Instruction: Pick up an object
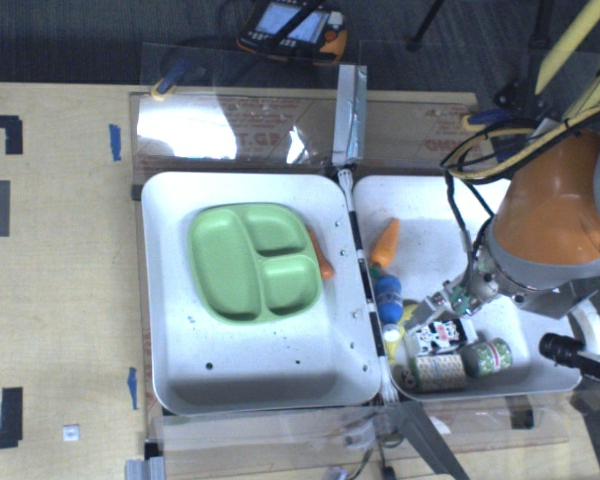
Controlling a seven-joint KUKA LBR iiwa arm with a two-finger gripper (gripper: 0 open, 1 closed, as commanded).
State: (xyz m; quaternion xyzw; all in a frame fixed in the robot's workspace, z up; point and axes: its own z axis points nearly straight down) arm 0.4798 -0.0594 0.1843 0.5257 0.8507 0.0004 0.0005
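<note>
Over the right bin [540,383], the gripper [458,301] hangs low above a patterned box [437,337]; whether its jaws are spread or closed, I cannot tell. Crowded against that bin's left and near edges lie a carrot [385,242], a blue toy [388,298] and a can [460,363]. Left bin [170,298]: a green tray [252,260], open floor around it.
</note>
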